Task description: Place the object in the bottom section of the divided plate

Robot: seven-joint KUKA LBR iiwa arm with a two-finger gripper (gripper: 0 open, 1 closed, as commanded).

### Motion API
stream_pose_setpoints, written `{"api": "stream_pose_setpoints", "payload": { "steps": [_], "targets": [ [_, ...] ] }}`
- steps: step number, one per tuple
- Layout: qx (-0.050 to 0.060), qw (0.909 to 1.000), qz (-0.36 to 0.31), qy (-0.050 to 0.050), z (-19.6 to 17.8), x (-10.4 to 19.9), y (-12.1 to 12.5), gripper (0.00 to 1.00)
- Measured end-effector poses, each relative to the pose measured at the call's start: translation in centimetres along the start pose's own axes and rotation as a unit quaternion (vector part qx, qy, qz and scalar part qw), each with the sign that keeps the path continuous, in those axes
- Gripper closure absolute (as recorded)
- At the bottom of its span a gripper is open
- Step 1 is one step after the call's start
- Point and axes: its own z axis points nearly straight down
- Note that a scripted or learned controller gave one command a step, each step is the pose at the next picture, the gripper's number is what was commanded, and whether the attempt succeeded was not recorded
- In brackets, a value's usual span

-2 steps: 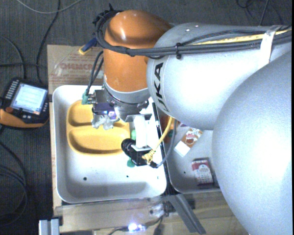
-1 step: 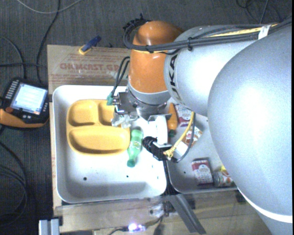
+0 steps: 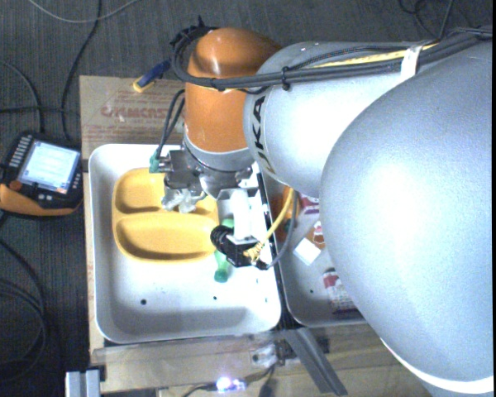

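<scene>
So here's what we've got: the arm (image 3: pixel 380 164) comes in from the right and covers most of the frame, with its orange band (image 3: pixel 223 77) sitting upper middle. The claw (image 3: pixel 182 195) hangs over the yellow divided plate (image 3: pixel 161 240), right about where the ridge splits the upper section from the lower one, toward the plate's right side. We honestly can't tell if the claw is spread or pinched together, and we can't see anything held in it either. The plate lies in the upper half of the left bin (image 3: pixel 174 308), and its bottom section looks bare. A small green thing (image 3: pixel 221 273) lies on the bin floor just beside the plate's lower right edge, outside the plate, with its top tucked under the wrist hardware. The right bin (image 3: pixel 302 304) is mostly hidden by the arm; we can make out some white-and-red packets (image 3: pixel 334 292) in it. Off the bench (image 3: pixel 107 110), at the left edge of the frame, a handheld controller (image 3: pixel 37 176) with a lit screen lies on the dark floor (image 3: pixel 33 304).
</scene>
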Motion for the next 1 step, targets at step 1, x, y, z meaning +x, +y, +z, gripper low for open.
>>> {"api": "stream_pose_setpoints", "payload": {
  "steps": [1],
  "targets": [
    [0.000,0.9991,-0.043,0.000,11.88,-0.66,0.48,1.00]
  ]
}}
